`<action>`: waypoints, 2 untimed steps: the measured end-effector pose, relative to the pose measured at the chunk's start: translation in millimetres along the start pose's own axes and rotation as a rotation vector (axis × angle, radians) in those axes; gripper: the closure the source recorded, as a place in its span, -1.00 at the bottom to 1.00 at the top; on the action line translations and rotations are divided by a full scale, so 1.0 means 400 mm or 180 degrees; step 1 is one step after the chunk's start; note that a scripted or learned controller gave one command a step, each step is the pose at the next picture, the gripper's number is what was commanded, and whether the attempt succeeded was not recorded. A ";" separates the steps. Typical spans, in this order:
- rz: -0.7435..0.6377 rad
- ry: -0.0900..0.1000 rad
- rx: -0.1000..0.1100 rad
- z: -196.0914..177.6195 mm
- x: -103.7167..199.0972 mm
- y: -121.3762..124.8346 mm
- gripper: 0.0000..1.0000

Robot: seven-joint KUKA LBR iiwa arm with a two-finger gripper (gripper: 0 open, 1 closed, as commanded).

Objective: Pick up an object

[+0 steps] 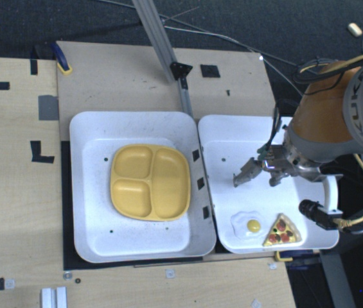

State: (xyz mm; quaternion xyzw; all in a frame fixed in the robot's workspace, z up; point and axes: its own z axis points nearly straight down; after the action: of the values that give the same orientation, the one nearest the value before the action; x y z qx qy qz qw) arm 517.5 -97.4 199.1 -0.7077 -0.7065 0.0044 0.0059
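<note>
Arm comes in from the right, grey w/ orange band above the wrist (band fills much of the upper right). Gripper (pixel 258 176) hangs low, its two fingers spread apart and angled down-left, one finger (pixel 245 173) reaching farther left than the other; nothing betw. them.

A robotics lab: a plywood counter (pixel 136 76) marked with black tape, two white bins (pixel 81 172), loose cables (pixel 220 34) and an industrial arm (pixel 329 114).
</note>
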 end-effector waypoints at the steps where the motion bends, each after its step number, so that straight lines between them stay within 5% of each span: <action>1: -0.0010 -0.0004 -0.0037 -0.014 0.000 0.007 -1.00; 2: -0.0009 -0.0006 -0.0027 0.119 0.000 0.032 -1.00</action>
State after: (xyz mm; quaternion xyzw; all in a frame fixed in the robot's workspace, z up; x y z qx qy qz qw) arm 529.5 -97.3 151.5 -0.7067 -0.7075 0.0021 0.0022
